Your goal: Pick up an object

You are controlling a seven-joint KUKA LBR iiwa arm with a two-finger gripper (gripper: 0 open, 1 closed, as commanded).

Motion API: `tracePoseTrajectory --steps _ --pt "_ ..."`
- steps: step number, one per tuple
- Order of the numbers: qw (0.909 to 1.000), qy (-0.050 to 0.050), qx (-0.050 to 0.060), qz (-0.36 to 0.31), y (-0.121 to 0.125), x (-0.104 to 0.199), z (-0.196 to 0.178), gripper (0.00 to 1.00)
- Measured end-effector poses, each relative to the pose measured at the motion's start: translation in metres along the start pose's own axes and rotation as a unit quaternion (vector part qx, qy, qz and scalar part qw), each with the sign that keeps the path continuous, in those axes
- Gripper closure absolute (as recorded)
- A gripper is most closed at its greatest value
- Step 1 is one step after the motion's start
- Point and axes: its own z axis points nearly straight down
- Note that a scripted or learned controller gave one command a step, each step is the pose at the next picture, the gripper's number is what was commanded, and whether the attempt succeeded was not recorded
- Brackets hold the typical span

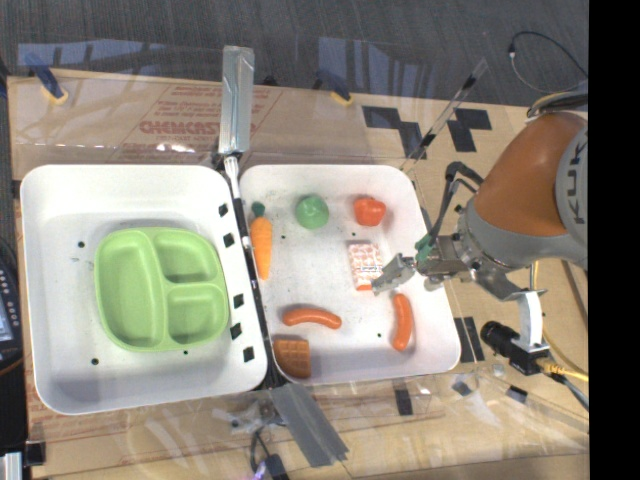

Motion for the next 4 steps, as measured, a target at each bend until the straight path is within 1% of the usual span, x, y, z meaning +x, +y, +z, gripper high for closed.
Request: tracePoseTrajectory --steps 1,2,3,4 --pt "1.0 0.0 0.0 0.0 0.0 0.0 0.0 0.0" --pt "1.0 0.001 0.002 0.001 -0.002 -0.024 0.11 0.0" --pt "0.9997 0.0 -0.002 0.023 0.084 -0.024 0.129 0.0" --pt "0.9998 0.0 -0.002 0.02 0.084 -0.023 0.119 1.0"
